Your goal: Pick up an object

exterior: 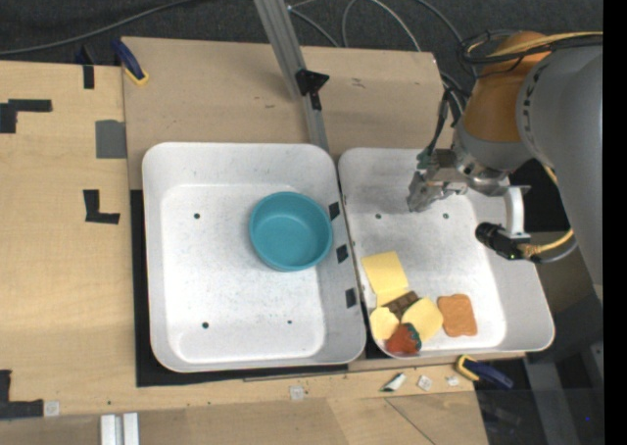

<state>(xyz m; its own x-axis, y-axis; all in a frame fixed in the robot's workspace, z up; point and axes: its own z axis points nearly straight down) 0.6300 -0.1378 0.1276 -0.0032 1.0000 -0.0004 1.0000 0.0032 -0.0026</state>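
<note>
A teal bowl (289,229) sits upright in the left bin (176,267). In the right bin (509,316), near its front, lie a pale yellow block (384,273), a second yellow piece (423,316), a small dark brown item (403,303), a red and green item (403,339) and an orange-brown flat piece (458,315). My gripper (424,194) hangs over the back part of the right bin, well behind the pile of items. Nothing shows between its fingers.
A grey metal pole (284,36) slants from the top down to the gap between the bins. Cables (372,12) run across the dark floor at the back. A blue and yellow clamp (131,61) sits at the board's back left corner, another (482,370) at the front right.
</note>
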